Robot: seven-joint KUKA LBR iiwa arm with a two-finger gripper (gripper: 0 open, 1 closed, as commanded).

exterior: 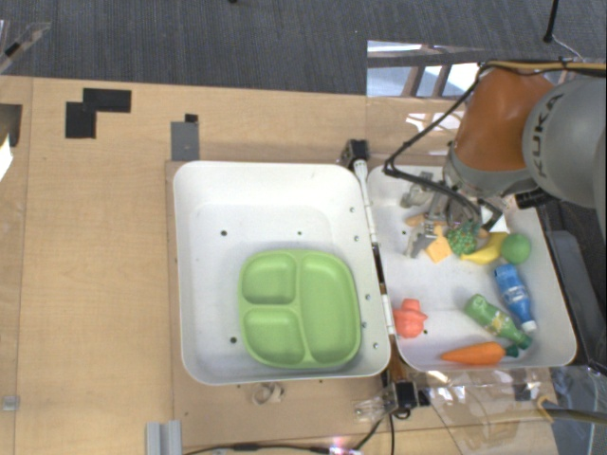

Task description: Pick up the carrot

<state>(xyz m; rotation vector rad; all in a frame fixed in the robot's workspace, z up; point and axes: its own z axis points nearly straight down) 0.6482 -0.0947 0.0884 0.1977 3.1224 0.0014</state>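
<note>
- Carrot point(472, 354): the orange toy lies flat near the front edge of the right-hand bin point(560, 303), its long side running roughly along that edge, with nothing gripping it.
- The gripper point(429, 227) hangs over the back part of the same bin, well apart from the carrot; its metal parts sit just beside a small yellow-orange block point(437, 249).
- Whether the jaws are spread or pressed together cannot be told, since the finger area is small and cluttered.
- The grey arm point(555, 145) with its orange band reaches in from the right above the bin's rear corner.
- Near the gripper lie a green leafy piece point(464, 239), a yellow banana shape point(487, 250) and a green round fruit point(516, 248).
- A blue bottle point(513, 295) and a green bottle point(495, 317) lie between those items and the carrot; the green one ends just beside the carrot's right tip.
- A red-orange toy point(410, 318) rests against the bin's left wall.
- The left-hand bin point(209, 216) holds a green divided plate point(301, 308) toward its front.
</note>
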